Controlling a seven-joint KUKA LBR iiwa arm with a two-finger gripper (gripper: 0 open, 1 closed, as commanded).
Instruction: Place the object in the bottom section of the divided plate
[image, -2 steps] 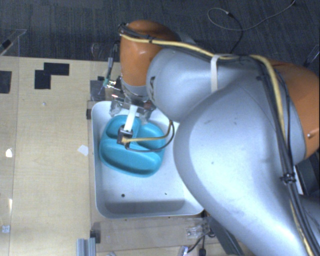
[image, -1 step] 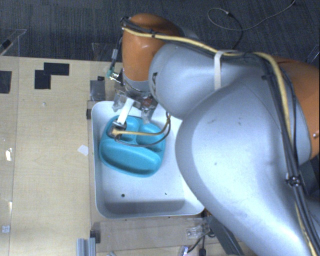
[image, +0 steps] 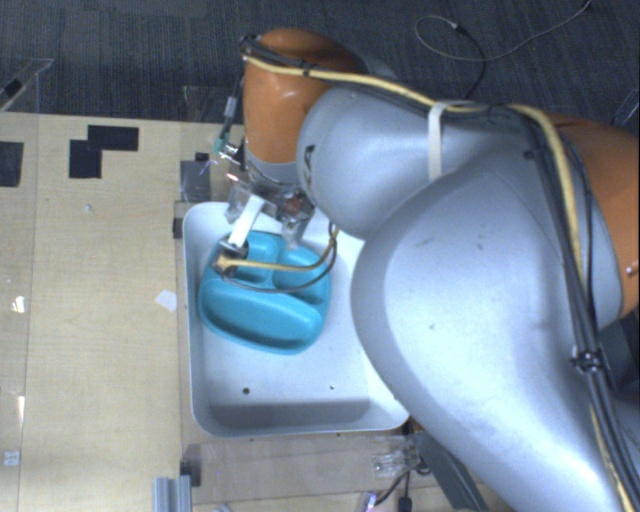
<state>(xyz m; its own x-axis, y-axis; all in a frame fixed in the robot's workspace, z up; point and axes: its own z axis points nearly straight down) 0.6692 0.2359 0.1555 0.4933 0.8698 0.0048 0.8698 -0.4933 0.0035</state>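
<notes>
A: Pale wooden desk (image: 90, 330) under the fixed camera, dark floor beyond it. One shallow white plastic bin (image: 270, 400) sits on it. Landmark for this entry: the blue moulded divided plate (image: 262, 318) lying in the bin's far half.

B: Arm position?

A: Grey arm (image: 470, 270) with orange wrist band reaches in from the right and covers everything right of the plate. The gripper (image: 262, 222) hangs directly over the plate's far edge, one white finger (image: 240, 232) pointing down at the far-left rim.

B: Fingers open or closed? Anything held?

A: Cannot tell. Wrist and a tan cable (image: 285, 268) draped across the plate hide the gap. I can make out no separate object between the fingers, on the plate, or on the bin floor near the plate.

B: Progress, then?

A: Judgement only: unconfirmed. The plate's near, bottom section looks bare blue, so placement appears not yet done. The release into that section remains.
</notes>
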